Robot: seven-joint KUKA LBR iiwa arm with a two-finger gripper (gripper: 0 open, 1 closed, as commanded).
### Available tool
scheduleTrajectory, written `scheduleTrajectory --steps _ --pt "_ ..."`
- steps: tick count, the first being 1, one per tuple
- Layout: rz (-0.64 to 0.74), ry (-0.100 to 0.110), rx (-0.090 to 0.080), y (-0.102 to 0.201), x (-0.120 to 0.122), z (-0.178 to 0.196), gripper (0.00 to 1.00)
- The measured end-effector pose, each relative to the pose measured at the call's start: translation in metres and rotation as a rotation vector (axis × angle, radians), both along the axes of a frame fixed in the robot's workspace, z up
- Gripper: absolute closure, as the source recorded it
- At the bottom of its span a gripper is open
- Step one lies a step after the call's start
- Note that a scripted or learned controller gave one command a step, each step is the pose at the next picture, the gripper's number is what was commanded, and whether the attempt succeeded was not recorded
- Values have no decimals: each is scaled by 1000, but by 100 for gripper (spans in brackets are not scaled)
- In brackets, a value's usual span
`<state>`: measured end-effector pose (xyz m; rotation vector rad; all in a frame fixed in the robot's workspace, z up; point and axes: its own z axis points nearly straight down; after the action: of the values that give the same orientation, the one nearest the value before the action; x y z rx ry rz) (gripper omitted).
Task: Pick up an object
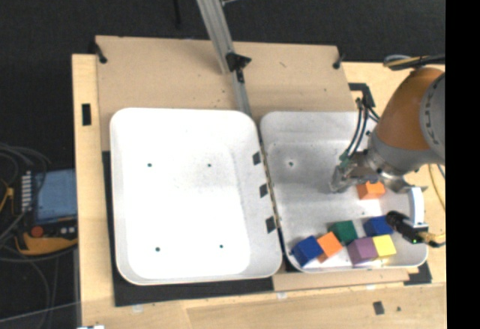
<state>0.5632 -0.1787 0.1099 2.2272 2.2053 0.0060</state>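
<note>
My pincer (343,179) hangs low in the right bin (300,148), its state hidden from me, just beside an orange block (370,189); I fear it nudges that block aside.

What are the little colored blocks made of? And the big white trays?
The blocks, like the blue block and purple block, look like painted wood or hard plastic: solid, matte colors and square edges. It's hard to say which. The left bin looks like smooth white plastic, with rounded molded corners and a slight sheen.
</note>
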Motion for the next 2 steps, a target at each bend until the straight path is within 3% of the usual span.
scheduleTrajectory --steps 2 --pt "13 1 0 -3 -3 105 100"
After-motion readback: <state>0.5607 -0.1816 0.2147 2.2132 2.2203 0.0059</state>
